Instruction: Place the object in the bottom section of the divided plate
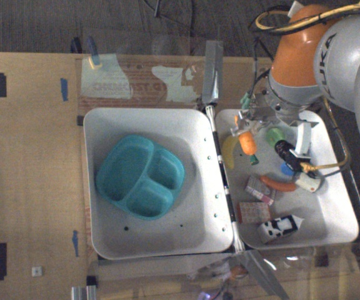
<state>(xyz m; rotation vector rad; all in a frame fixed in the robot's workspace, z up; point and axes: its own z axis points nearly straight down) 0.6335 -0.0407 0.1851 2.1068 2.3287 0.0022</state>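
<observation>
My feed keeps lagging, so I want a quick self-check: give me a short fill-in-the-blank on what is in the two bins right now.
1. The teal divided plate lies in the ____ bin.
2. The arm's gripper hovers over the ____ bin.
3. The small carrot just below the gripper is ____ in colour.
4. The black-and-white toy cow lies near the right bin's ____ edge.

Missing words: left; right; orange; bottom

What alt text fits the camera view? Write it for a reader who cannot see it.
A grey and orange robot arm reaches from the right over the right bin, its pincer above an orange carrot-like toy among small toys. In the left bin lies a teal divided plate.
</observation>
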